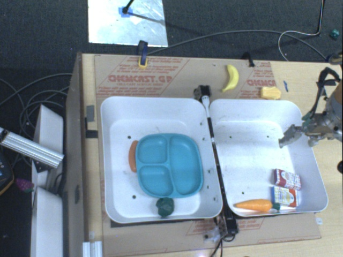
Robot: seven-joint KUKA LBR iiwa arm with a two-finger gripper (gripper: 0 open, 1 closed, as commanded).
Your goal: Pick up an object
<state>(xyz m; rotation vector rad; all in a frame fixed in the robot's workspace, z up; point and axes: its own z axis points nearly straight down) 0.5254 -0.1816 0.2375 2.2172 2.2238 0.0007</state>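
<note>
Grey jaws [288,136] hung over the right bin [252,114]; whether they were released or clenched could not be told. Nearby lay an orange carrot [253,204] beside two small red-and-white cartons [286,188] in the near corner.

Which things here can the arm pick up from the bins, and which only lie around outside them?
In the bins, for picking:
- blue divided plate
- orange sausage-like piece
- green lump
- carrot
- two small cartons

Lying about on the bench, outside the bins:
- banana
- yellow block

The gripper is over the right bin.
</note>
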